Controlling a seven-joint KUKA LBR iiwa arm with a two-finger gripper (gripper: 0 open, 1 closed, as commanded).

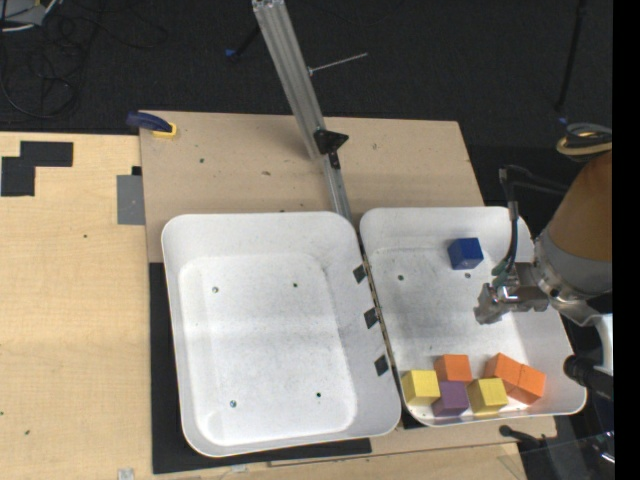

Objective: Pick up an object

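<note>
In the right bin [420, 230] a blue cube [465, 253] sits alone near the back. Along the bin's front wall lie a yellow cube [421, 385], an orange cube [453, 367], a purple cube [453, 398], a second yellow cube [489, 394] and a larger orange block [520, 377]. My gripper [494, 305] hangs over the right side of this bin, below and to the right of the blue cube and above the front cluster. Nothing shows between its fingers.
The left bin [190, 243] lies beside the right one, joined by black clips at the shared wall. A slanted metal rail [296, 78] rises from behind the bins. A blue and yellow clamp [152, 123] sits at the bench's back left.
</note>
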